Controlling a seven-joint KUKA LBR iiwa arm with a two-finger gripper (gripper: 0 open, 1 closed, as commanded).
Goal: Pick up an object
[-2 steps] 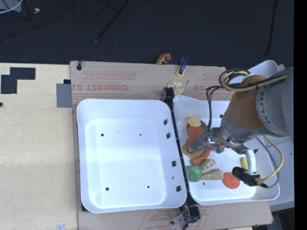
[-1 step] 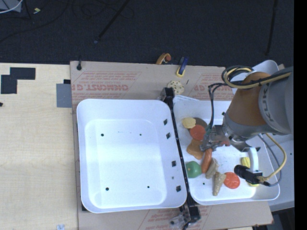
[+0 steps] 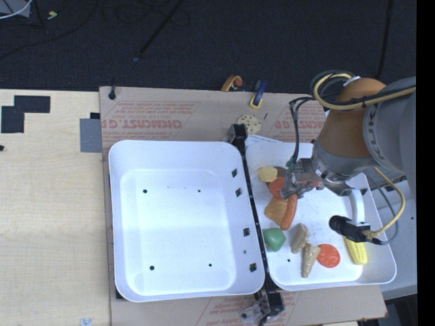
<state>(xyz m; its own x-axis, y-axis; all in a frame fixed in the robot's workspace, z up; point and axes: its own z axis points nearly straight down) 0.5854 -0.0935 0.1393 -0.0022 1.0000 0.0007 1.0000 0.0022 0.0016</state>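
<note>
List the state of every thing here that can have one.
gripper: low in the right bin, whether it holds anything is unclear
orange carrot: lying, one end at the gripper
yellow corn: lying, apart from the gripper
red disc: lying flat
green toy: resting near the bin's left wall
right bin: holds the toys

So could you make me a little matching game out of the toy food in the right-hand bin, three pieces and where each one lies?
Things:
1. green piece
2. red disc
3. yellow corn cob

Places:
A. closest to the right bin's right wall
B. by that bin's left wall
C. between the pale cone and the corn cob

Pairs: 1-B, 2-C, 3-A.
</note>
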